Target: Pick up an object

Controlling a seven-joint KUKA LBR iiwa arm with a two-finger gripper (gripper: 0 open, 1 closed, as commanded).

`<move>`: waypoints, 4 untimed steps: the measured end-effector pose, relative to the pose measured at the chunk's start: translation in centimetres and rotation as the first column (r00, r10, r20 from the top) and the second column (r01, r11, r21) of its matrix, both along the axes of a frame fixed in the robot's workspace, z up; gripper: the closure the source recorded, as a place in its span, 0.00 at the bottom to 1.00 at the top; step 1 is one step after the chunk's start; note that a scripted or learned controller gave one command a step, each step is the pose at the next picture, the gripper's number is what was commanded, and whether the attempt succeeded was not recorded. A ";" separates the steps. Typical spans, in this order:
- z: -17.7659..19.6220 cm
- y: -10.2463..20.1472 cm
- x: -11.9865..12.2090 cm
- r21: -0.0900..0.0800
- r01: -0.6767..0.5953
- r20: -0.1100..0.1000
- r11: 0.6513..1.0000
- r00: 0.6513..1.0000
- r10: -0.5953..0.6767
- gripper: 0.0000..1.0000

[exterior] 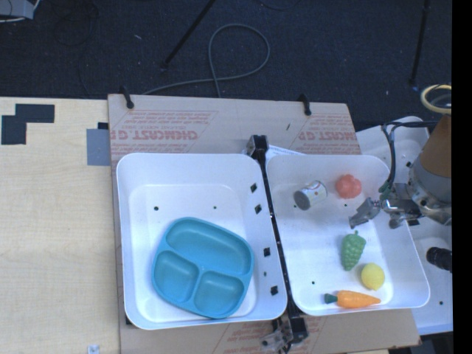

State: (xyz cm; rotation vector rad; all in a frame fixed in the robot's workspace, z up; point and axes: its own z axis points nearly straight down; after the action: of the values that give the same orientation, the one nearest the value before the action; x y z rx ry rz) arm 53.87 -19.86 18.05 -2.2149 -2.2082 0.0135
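Green grape bunch (352, 250) lay in the right bin (404, 301), nearest the gripper (366, 214), which hovered just above it, fingers narrowly parted, holding nothing. Best approach, by judgement: descend straight, straddling the bunch's narrow width.

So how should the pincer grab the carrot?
Probably from above, across the middle of the carrot. It lies flat along the right bin's front wall, green end pointing left, so its long sides offer the narrowest hold. The lemon sits close behind.
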 end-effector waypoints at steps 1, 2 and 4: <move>0.8 0.0 0.3 -0.004 -0.003 0.014 1.000 1.000 0.003 0.00; -4.9 -0.6 -0.4 -0.001 -0.002 0.009 1.000 1.000 0.002 0.00; -8.2 -0.6 -0.3 -0.003 0.000 0.014 1.000 1.000 0.000 1.00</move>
State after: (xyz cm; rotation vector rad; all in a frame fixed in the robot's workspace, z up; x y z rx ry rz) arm 53.53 -20.49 9.82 -2.2232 -2.2170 0.0007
